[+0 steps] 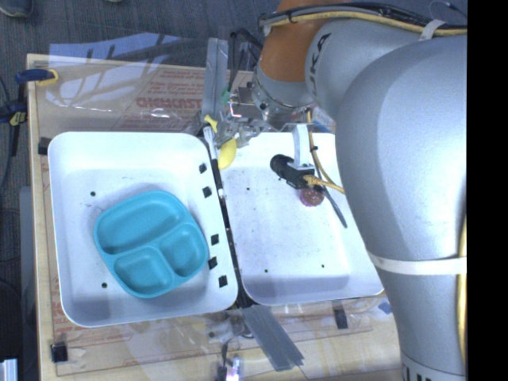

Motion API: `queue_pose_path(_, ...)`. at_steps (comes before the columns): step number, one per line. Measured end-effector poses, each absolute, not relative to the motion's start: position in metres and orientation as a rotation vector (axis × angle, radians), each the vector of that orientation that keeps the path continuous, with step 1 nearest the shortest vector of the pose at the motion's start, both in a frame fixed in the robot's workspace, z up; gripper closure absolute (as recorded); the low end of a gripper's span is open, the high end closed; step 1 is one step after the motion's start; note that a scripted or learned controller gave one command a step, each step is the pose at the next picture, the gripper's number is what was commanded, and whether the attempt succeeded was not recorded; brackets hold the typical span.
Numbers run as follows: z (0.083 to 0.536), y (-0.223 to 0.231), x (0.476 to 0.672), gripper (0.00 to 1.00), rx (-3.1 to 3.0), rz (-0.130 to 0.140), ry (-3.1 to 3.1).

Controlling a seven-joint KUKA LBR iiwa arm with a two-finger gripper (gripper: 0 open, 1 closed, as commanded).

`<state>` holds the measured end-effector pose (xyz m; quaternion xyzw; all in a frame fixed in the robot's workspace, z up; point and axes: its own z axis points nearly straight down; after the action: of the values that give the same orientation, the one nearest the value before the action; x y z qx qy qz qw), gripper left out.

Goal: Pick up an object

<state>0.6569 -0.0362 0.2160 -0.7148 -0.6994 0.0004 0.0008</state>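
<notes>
Left bin (71, 213): a blue divided plate (151, 243) is seen lying flat in it.
Divider area: a yellow object (226, 153) is spotted at the right bin's (317, 280) top left corner, just under the gripper (230, 129).
Gripper: can't really be told if it's open or closed.
Right bin: a small reddish object (311, 196) is found beside a black part.

Divided plate (151, 243): smooth turquoise plastic, slight sheen. Bins (71, 165): white plastic, matt; the right one scuffed and speckled. Arm (397, 133): smooth grey painted casing, semi-gloss. Bench (103, 86): clear glossy film over printed board.
</notes>
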Motion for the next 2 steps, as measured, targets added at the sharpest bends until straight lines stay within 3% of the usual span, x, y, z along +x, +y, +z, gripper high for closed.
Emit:
queue_pose_path(1, 0.281, -0.111, 0.657, 1.00, -2.086, 0.002, -2.347)
queue_pose_path(2, 0.207, -0.138, 0.656, 1.00, -2.241, 0.005, -2.196)
